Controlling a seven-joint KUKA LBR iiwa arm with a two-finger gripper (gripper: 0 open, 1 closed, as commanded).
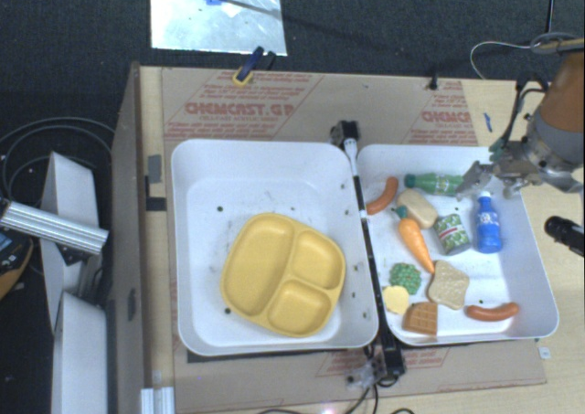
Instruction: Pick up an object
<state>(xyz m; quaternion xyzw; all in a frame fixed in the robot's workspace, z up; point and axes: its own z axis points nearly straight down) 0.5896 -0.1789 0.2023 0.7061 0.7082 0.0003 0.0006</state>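
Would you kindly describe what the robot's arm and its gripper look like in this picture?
The arm is grey with a broad orange band above the wrist and comes in from the right edge. A thin pale cable loops beside its top. The gripper is a small grey and silver metal assembly with dark parts, blurred at this size, so finer markings cannot be made out.

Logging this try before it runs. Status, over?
Tool hovering over right bin, far side, above the blue bottle and green bottle. Nothing held. Toy food crowded: can touches blue bottle. Yellow tray in left bin.
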